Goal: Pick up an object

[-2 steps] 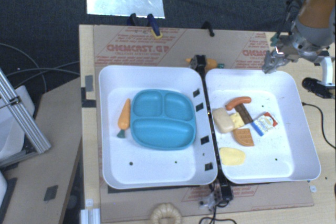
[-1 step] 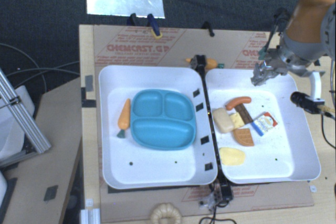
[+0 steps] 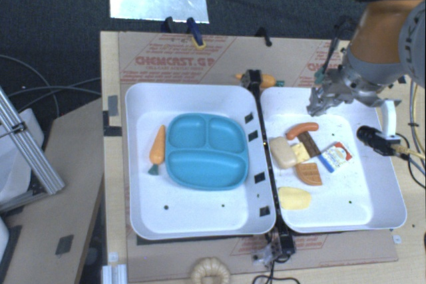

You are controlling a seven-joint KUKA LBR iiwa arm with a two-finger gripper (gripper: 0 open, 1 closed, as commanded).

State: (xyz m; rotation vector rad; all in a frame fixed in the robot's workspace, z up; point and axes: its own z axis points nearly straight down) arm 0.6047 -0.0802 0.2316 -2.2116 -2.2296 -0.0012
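Grey pincer [image 3: 318,108] of mine hangs over the far end of the right white plastic bin [image 3: 383,206]; its state I cannot tell. Nothing lifted yet: the orange-red toy sausage [image 3: 302,130] lies just below.

**Colours and patterns, both bins**

Two white bins are seen: left bin [image 3: 143,209], right bin [image 3: 373,209]. A light blue divided plate [image 3: 205,150] and an orange carrot [image 3: 157,145] with a dark green tip are shown in the left bin. In the right bin, colours are noted as follows: red-orange sausage [image 3: 302,130], dark brown bar [image 3: 309,143], beige bread piece [image 3: 283,153], tan-orange waffle-like wedge [image 3: 309,173], pale yellow piece [image 3: 294,197], and a packet [image 3: 335,156] printed red, white and blue. The board [image 3: 180,60] under the bins is tan with red lettering. The arm [image 3: 386,16] is coloured grey and orange; the gripper [image 3: 321,105] is dark grey. The floor is dark.
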